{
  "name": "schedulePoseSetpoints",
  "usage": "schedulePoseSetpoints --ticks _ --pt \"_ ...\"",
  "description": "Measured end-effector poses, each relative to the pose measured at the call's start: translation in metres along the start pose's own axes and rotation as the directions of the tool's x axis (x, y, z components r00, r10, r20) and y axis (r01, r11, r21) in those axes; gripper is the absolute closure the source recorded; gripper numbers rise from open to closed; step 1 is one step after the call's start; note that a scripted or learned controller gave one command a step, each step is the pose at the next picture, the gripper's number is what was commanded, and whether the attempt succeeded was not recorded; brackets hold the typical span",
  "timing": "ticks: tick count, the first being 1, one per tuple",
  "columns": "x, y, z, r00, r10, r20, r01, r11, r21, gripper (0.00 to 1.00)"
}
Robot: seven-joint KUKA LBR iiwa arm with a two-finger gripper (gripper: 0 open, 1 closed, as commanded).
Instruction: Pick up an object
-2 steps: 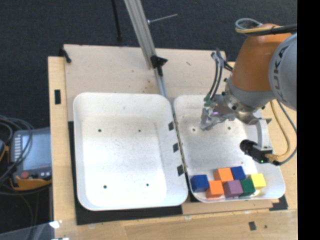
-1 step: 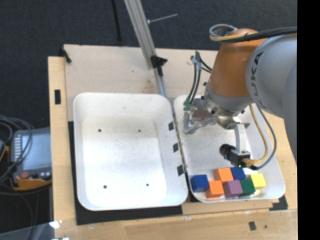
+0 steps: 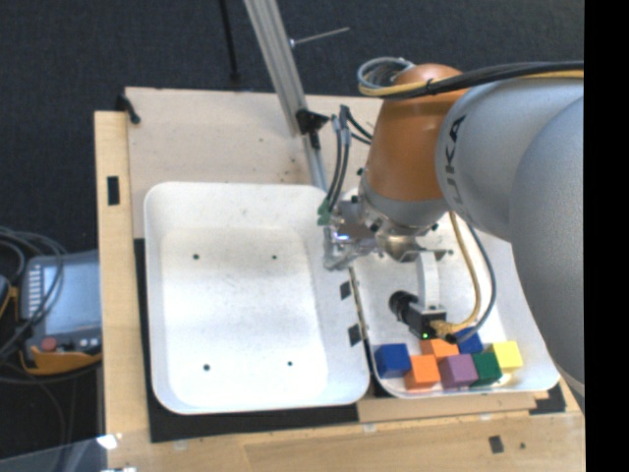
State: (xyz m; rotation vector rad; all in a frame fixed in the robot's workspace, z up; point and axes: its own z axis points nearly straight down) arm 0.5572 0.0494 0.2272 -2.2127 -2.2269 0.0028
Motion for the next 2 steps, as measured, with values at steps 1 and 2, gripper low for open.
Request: schedulePoseSetpoints --ticks 1,2 --pt "0.0498 -0.0079 0.0042 1.000 -0.002 -0.001 0.002 1.000 0.001 1.00" --pt "0.0474 -0.0075 0.0040 1.000 0.004 -0.002 -0.004 1.000 0.001 0.00"
